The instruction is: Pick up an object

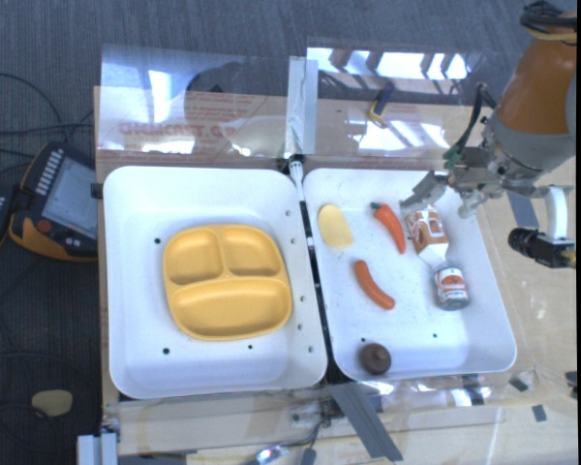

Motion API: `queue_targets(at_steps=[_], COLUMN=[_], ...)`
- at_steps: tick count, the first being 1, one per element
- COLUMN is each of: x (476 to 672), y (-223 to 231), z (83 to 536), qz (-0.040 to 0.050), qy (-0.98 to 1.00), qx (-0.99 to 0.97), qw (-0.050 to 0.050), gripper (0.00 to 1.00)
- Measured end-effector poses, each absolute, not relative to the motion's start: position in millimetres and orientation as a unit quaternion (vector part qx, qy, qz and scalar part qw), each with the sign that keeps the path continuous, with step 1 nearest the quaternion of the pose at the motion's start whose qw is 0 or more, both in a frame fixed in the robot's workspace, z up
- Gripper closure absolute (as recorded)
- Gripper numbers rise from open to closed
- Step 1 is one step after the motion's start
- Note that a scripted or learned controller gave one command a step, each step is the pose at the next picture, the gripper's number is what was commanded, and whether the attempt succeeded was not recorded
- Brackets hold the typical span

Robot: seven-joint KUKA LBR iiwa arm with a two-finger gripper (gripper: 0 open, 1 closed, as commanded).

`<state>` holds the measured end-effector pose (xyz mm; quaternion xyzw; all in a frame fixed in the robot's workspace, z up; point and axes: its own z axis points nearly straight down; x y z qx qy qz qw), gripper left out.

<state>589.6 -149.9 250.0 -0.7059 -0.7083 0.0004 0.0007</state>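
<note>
The claw point(443, 184) hangs over the far right part of the right bin point(484, 352), at the end of the grey-and-orange arm point(542, 85) that enters from the right of the camera view. Its two fingers appear spread, one slanting out to the left and the other to the right, with nothing visible between them.

The nearest candidate object is the small carton point(427, 231), white and brown-red, which lies on the bin floor just below the claw in the view, that is, slightly toward the near edge of the bin. Its long axis runs roughly from the far side to the near side, with a slight tilt. The carrot point(390, 227) lies just beside the carton on its left, orange with a green tip pointing to the far side, and its long axis slants from far-left to near-right. The gap between carrot and carton is narrow.

Other contents of the right bin stand farther from the claw: a small can point(451, 288) near the carton on the near side, a sausage point(374, 285) toward the middle, a pale yellow piece point(335, 227) by the left wall, and a dark round item point(375, 358) at the near edge. The left bin point(126, 356) holds a yellow divided plate point(228, 281), well apart from the claw.

Judgement: the coming move most likely requires a short travel toward the near side and a descent onto the carton. The fingers should close across its short axis; the left finger must clear the carrot.
</note>
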Motion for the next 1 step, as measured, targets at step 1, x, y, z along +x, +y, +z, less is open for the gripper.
queue_targets(at_steps=[1], x=[584.0], y=[-166.6], z=[127.8], qz=[-0.0035], qy=[-0.708], qx=[-0.706], qw=[-0.006], gripper=[0.0])
